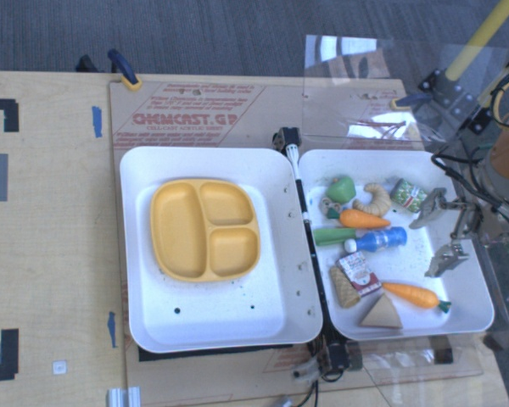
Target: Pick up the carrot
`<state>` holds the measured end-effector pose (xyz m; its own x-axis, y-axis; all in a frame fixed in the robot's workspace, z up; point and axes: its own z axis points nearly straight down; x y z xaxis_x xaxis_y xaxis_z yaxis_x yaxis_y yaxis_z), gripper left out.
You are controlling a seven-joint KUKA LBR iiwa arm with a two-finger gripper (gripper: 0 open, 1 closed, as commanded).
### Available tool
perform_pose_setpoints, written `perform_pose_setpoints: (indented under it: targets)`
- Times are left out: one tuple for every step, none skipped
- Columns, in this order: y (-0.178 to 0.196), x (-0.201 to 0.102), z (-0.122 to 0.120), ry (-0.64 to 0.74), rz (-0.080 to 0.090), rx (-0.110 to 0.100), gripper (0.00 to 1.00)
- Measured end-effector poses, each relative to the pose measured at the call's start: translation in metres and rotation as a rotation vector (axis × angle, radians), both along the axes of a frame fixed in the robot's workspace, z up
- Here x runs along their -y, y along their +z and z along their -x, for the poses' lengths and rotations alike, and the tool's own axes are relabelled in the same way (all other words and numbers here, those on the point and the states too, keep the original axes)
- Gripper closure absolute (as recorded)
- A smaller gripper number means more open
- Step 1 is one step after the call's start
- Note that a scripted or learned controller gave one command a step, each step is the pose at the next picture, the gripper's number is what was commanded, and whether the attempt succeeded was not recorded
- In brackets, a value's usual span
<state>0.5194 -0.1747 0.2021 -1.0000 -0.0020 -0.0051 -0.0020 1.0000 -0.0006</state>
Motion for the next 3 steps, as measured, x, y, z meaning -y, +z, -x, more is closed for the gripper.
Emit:
perform_pose_setpoints:
  targets:
    - [-0.104,0.005,0.014,0.098,0.003,0.007,0.0]
    - [-0.112,0.013,0.029,0.075,-0.001,0.011,0.0]
    - [-0.111,-0.002,0.031,0.017,0.006,0.012,0.0]
